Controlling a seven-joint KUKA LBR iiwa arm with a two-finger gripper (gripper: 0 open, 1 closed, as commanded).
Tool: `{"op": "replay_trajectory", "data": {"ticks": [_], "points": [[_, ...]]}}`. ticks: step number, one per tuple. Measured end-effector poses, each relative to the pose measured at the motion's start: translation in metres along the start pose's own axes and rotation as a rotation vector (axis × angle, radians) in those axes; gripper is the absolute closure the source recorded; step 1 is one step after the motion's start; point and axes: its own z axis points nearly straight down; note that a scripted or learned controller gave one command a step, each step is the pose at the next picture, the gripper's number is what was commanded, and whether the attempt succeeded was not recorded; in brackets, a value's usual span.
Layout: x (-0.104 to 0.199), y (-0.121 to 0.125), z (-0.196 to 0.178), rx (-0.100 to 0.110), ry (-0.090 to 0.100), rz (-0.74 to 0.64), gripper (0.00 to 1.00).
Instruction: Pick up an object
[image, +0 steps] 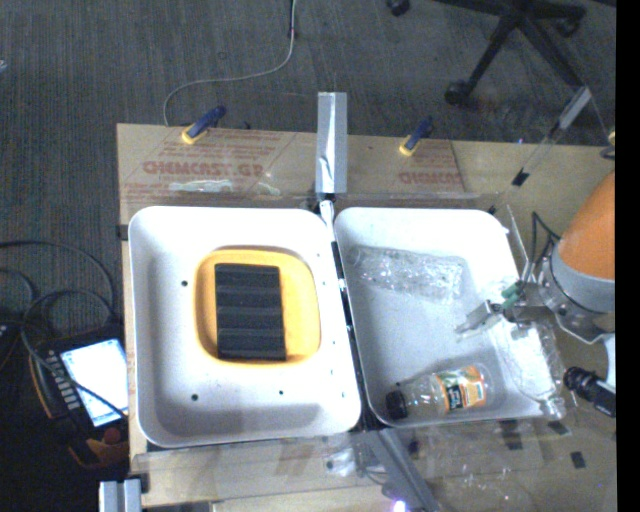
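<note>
Here, two white bins are sitting side by side on the counter (140, 170). The left bin (165, 390) is holding one yellow tray with a black ridged block. The right bin (420, 225) is holding one clear bottle (442, 391) with an orange label, lying along its near edge, and one crumpled clear wrapper (410, 270). The end effector (490, 312) is hovering just above the bottle, toward the right edge.

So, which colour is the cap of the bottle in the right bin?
Black; the cap of the bottle shows in the camera view.

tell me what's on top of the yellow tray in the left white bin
A black ribbed rectangular block lies on the yellow tray, covering its middle; what lies beneath is hidden.
</note>
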Motion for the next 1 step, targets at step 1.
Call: {"op": "replay_trajectory", "data": {"ticks": [1], "points": [[-0.0100,0.0035,0.0934,-0.012,-0.004,-0.223,0.00]]}}
